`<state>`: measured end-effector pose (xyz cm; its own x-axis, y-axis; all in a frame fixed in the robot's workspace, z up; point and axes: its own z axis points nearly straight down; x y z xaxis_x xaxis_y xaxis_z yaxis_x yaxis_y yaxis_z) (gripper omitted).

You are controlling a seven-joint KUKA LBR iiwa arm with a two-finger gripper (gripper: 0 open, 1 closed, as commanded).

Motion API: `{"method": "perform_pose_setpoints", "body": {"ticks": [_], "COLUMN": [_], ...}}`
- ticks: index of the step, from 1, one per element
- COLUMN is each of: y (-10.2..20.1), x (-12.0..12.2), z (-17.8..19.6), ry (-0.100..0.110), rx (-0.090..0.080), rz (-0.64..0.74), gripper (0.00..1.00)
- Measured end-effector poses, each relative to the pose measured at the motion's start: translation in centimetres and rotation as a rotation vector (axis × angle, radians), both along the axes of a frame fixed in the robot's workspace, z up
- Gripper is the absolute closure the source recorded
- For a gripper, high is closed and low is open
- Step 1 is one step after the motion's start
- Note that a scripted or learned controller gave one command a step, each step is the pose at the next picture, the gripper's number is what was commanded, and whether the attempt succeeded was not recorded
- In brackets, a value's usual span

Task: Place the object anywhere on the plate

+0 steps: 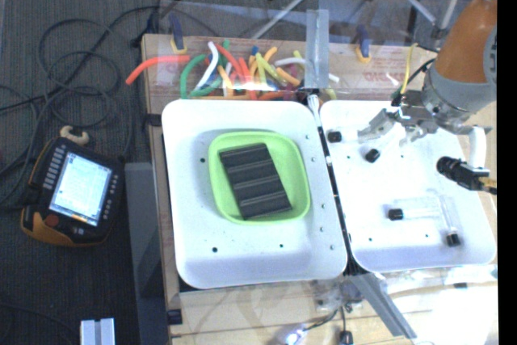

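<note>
The gripper [393,125] hangs over the back edge of the right bin [485,250], its two fingers spread apart with nothing between them. Above it the grey arm [468,89] comes in from the right, orange band [472,32] uppermost, wrist bent so the fingers point down and toward the middle of the bench.

Working down in size: the left bin [190,246] carries the green plate [300,166], set near its centre where a drop from above would land easily. A dark ribbed block [254,180] lies flat on that plate, well inside the rim, slightly turned. If that block is the object meant, the job looks done, and the empty, raised gripper would fit a release.

In the right bin a clear plastic piece [424,208] lies near the front, hard to make out. Smaller still are a few dark bits: one [371,154] just below the fingers, one [395,214] mid-bin, one [334,137] by the dividing edge. I cannot tell what they are.
</note>
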<state>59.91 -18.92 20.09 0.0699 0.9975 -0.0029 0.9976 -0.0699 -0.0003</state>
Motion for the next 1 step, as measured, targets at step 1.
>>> {"method": "perform_pose_setpoints", "body": {"ticks": [1], "y": [-0.01], "x": [0.00], "z": [0.00], "ry": [0.000], "rx": [0.000], "rz": [0.000], "gripper": [0.00]}}
